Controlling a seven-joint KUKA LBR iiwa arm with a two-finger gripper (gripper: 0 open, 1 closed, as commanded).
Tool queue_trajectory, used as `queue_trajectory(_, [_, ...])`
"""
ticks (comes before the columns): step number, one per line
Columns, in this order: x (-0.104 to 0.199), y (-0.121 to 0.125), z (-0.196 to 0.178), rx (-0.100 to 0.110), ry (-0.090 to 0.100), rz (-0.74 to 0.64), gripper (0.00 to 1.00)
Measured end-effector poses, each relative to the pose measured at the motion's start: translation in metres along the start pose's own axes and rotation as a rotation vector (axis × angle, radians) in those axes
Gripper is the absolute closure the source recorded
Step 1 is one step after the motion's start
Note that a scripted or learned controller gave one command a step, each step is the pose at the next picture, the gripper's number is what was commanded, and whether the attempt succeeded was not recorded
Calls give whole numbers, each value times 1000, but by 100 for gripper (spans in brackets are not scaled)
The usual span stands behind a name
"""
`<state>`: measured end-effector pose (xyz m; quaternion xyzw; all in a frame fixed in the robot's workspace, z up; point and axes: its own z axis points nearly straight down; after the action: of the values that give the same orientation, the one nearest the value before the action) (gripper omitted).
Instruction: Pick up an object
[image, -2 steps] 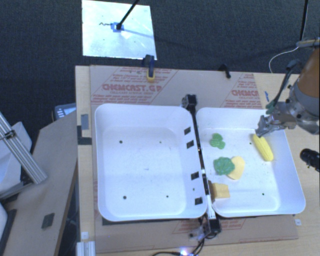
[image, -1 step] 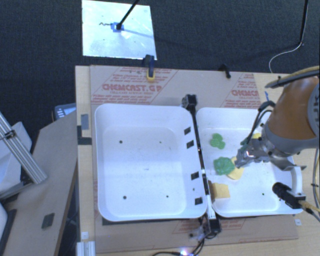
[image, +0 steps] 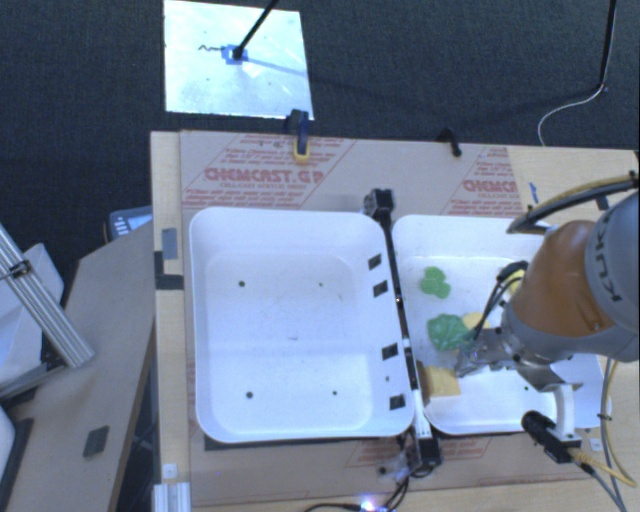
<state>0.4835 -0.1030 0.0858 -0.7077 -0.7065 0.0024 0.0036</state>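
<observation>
Overhead view of two white bins side by side on a surface (image: 250, 165). The left bin (image: 290, 320) sits beside the right bin (image: 450, 235), where the tool (image: 470, 358) reaches among green objects (image: 448, 330) and a tan block (image: 438, 381).

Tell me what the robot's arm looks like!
The arm is big and rounded, mostly grey, with a wide orange band above the wrist. Part of dark lettering shows on the grey shell near the right edge. Thin black and yellowish cables loop along it down toward the gripper, which looks grey and metallic.
</observation>
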Motion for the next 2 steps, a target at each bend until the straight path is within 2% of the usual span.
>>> queue_trajectory(1, [-19,89,0,-18,-5,-7,100])
queue_trajectory(2, [34,122,-153,-28,-2,-13,100])
